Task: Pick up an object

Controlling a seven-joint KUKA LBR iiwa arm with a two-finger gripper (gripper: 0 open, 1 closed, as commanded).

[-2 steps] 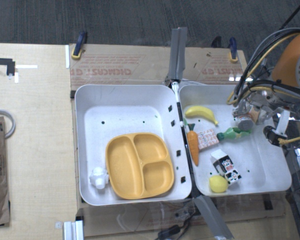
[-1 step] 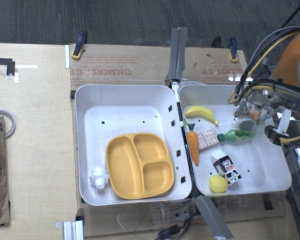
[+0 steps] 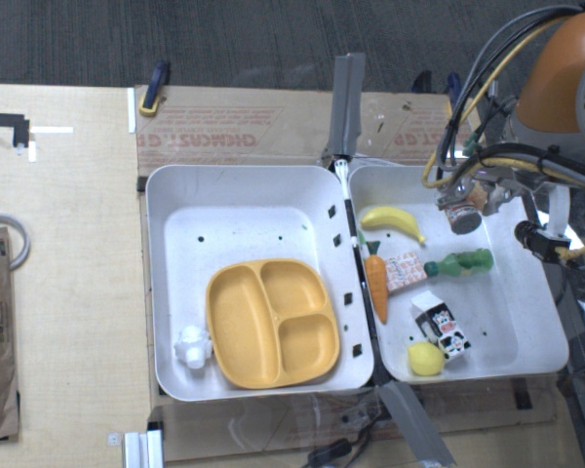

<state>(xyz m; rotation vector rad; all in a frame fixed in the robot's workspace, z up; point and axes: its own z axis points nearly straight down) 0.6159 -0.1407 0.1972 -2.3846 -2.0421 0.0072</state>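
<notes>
Banana, bottle, carrot, packet, box and lemon all lie in the right bin, and any of them would serve as the thing to pick.

In the camera view the gripper hangs over the far right part of that bin, above bare floor between the banana and the green bottle, near both but touching neither. Nothing from the bin is lifted. I judge this to be the approach step: a target has yet to be settled on and reached.

Whether the gripper is open or closed I cannot tell, since cables and wrist parts crowd its tip, and I see no bin item in its hold.

The next move calls for lining up over one item and going down. The bottle looks the easiest, lying alone with free floor around it. The carrot rests against the dividing wall and touches the packet, so it is the poorer choice.

The left bin holds a yellow plate and a small white lump, well apart from the gripper.
</notes>
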